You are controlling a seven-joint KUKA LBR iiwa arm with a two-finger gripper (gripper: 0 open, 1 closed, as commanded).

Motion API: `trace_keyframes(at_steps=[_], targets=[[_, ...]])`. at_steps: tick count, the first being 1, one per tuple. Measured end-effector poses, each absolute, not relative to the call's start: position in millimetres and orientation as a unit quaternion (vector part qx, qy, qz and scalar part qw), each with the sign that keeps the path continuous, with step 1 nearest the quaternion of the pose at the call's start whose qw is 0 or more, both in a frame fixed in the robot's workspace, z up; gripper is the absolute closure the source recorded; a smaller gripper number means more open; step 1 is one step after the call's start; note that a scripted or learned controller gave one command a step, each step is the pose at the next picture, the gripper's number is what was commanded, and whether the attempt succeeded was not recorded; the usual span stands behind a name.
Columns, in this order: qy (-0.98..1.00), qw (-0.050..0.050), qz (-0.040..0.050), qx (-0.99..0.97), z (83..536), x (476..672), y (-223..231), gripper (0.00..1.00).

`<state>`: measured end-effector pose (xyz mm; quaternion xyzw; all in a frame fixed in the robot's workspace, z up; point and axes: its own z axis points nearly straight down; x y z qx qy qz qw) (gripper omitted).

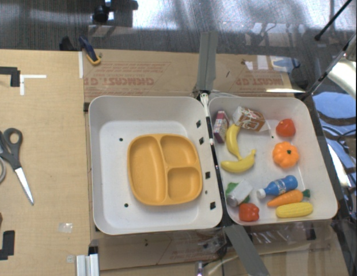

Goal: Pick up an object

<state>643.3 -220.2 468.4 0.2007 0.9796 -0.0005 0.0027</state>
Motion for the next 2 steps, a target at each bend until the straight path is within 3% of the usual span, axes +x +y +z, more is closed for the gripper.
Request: trace_keyframes(at_steps=[1, 2], targets=[[0.946, 0.0, -0.0006, 0.325, 405, 614.0, -217, 1.0], [0.973, 0.003, -0.0005, 0.231, 444, 633.2, -221, 1.0]])
